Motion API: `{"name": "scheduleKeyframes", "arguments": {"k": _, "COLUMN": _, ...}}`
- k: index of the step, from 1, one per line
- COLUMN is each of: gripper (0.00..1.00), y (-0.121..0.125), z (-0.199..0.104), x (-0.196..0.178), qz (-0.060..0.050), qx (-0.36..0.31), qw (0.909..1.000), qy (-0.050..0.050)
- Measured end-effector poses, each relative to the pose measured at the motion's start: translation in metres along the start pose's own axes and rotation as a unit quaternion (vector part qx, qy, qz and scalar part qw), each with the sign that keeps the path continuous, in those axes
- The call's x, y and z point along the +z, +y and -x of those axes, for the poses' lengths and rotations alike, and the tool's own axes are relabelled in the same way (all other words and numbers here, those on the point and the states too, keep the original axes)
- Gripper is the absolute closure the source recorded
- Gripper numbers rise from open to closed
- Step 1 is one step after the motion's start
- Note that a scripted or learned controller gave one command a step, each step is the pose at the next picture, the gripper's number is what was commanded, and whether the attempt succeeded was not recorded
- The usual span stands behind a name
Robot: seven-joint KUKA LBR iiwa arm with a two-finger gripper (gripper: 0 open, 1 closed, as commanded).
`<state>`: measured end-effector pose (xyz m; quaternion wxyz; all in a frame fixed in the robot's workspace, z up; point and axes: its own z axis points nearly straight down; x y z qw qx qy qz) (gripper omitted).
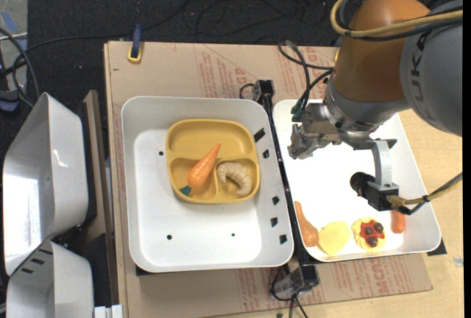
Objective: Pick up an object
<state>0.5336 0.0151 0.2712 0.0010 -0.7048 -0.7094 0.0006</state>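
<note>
Along the front rim of the right bin point(412, 162) lie the likeliest things to be picked: an orange piece point(305, 224) by the left wall, a pale yellow disc point(334, 237) just beside it, a small tart-like piece point(369, 232) with dark red on top, and a small red piece point(398, 221) at the far right. All are judged to be light toy food, probably hard and smooth, so slipping is likely; the low disc offers little to grip and is best taken across its width, the orange piece across its narrow middle. The pincer point(305, 140) hangs over the back of this bin, well apart from these pieces; whether its jaws are apart or together cannot be told, and nothing is seen between them. A yellow plate point(180, 134) in the left bin point(147, 235) holds a carrot point(204, 166) and a pale curled piece point(235, 178). Faint red printing runs across the cardboard point(221, 66) on the counter but cannot be read; letters on the arm point(434, 51) look like "UK".
</note>
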Motion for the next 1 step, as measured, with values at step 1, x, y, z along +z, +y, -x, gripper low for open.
{"name": "scheduleKeyframes", "arguments": {"k": 1, "gripper": 1.00, "y": -0.0048, "z": -0.0444, "x": 0.0078, "qz": 0.000, "qx": 0.000, "qw": 1.0000, "qy": 0.000}}
